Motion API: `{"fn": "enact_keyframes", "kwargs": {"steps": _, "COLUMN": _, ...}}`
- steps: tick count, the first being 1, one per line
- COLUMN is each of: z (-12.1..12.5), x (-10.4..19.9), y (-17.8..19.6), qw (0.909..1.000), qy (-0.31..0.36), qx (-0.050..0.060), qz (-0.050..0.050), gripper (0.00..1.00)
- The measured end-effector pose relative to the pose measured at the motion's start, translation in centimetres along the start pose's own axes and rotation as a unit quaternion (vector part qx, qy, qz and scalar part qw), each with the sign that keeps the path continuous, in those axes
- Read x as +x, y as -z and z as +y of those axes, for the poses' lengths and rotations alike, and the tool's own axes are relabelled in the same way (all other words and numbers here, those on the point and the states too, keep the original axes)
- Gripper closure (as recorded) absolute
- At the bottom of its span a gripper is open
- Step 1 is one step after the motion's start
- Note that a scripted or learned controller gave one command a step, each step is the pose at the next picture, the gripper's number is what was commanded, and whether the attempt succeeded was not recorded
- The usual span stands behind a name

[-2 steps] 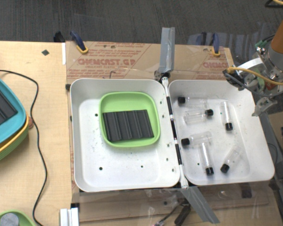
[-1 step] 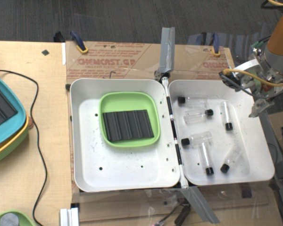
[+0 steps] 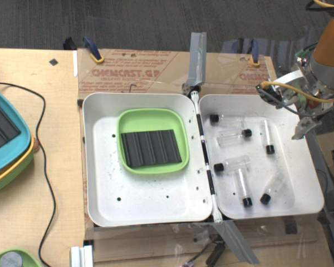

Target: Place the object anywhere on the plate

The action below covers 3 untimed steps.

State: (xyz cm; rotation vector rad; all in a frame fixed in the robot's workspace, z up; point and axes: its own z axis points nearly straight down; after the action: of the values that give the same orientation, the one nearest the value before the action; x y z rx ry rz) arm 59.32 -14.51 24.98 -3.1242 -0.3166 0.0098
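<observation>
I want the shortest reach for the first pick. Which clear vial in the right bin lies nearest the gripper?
The upright-lying vial by the right bin's right side, black cap pointing down-view, sits closest to the gripper. The other vials lie farther left or lower.

The left bin [image 3: 100,199] has open white floor from 5 to 9 o'clock around the green plate [image 3: 152,121], which sits toward 12; a dark ridged slab [image 3: 150,148] covers the plate's middle. In the right bin [image 3: 306,199], clear vials [image 3: 242,185] with black caps lie scattered across the floor, with narrow gaps between them. The arm [image 3: 323,65] hangs over that bin's 2 o'clock corner. A grey post [image 3: 197,60] stands at 12 between the bins.
</observation>
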Motion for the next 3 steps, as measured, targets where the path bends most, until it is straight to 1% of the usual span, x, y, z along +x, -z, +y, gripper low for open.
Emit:
{"fn": "enact_keyframes", "kwargs": {"steps": 1, "z": 0.0, "x": 1.2, "y": -0.6, "qw": 1.0, "qy": 0.0, "qx": -0.001, "qz": 0.001, "gripper": 0.0}}
{"fn": "enact_keyframes", "kwargs": {"steps": 2, "z": 0.4, "x": 1.1, "y": -1.5, "qw": 1.0, "qy": -0.001, "qx": 0.0, "qz": 0.0, "gripper": 0.0}}
{"fn": "enact_keyframes", "kwargs": {"steps": 3, "z": -1.6, "x": 2.8, "y": -1.8, "qw": 1.0, "qy": 0.0, "qx": -0.001, "qz": 0.001, "gripper": 0.0}}
